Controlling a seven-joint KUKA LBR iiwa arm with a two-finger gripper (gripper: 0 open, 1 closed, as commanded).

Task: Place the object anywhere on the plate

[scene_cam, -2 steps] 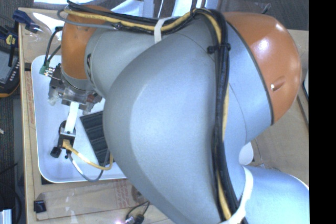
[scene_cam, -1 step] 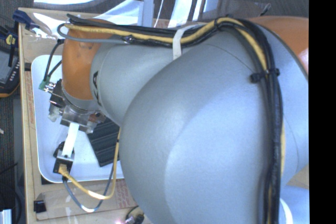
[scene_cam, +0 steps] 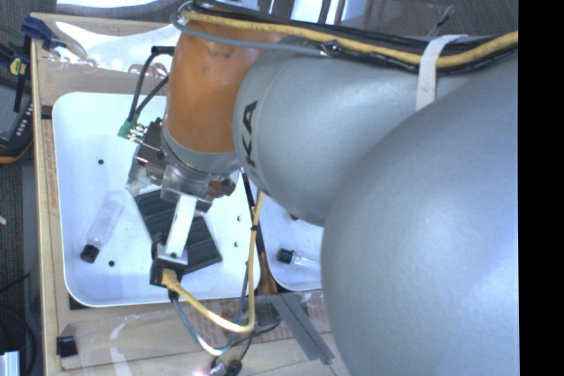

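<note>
- Clear vial (scene_cam: pixel 103 224) in the left bin (scene_cam: pixel 70 136), near its lower-left corner — long axis slanted, black cap at the lower-left end.
- Gripper (scene_cam: pixel 144 170) low over the same bin, just right of the vial, above a black ribbed slab (scene_cam: pixel 204 249).
- Jaws hidden under the wrist — open or closed, cannot tell.
- Second capped vial (scene_cam: pixel 295 258) in the right bin (scene_cam: pixel 284 279).

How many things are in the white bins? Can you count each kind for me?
Clear tubes with black caps: 2
Black ridged pad: 1
Total: 3 that show
</note>
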